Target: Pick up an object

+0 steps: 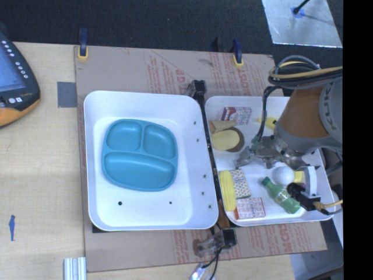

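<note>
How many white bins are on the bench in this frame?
2. The left bin holds a blue divided plate. The right bin sits against it, holding the small objects, with the arm covering part of it.

Two bins side by side on my table [41, 168], on a cardboard sheet [145, 69]. Left bin [96, 156]: divided tray [140, 154] lying in it, left of centre. Right bin [224, 107]: small carton [236, 115] at the back, round block [226, 139] just in front of it, corn cob [227, 190] along the left wall, two flat packets [240, 184] beside the cob, bottle [280, 195] right of those, ball [283, 173] just behind the bottle. My arm [306, 112] is over the right bin's right side. Pendant [14, 77] at the table's far left.
</note>
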Robot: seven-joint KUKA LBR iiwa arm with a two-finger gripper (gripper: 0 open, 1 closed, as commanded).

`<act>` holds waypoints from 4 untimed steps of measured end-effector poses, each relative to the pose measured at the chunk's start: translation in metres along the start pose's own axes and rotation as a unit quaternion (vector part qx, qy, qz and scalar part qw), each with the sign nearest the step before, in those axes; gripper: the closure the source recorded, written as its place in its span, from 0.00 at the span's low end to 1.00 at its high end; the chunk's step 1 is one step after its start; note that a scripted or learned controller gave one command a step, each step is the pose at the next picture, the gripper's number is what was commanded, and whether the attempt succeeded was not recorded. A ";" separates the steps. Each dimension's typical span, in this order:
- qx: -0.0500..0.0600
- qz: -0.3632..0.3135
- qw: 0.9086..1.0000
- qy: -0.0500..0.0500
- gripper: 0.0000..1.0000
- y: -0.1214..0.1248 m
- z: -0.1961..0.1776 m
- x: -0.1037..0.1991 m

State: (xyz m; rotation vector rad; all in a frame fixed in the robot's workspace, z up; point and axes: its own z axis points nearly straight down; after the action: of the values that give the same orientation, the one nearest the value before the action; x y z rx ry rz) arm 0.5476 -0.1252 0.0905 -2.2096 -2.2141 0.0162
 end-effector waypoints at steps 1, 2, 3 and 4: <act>-0.011 -0.004 1.000 -0.001 0.00 0.103 -0.005 0.032; -0.008 -0.002 1.000 -0.001 0.00 0.110 -0.005 0.030; -0.008 -0.002 1.000 -0.001 0.00 0.109 -0.005 0.031; -0.007 -0.004 1.000 -0.002 1.00 0.110 -0.018 0.030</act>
State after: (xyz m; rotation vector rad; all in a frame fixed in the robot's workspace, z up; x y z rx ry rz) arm 0.6578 -0.0951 0.1068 -2.2105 -2.2317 0.0037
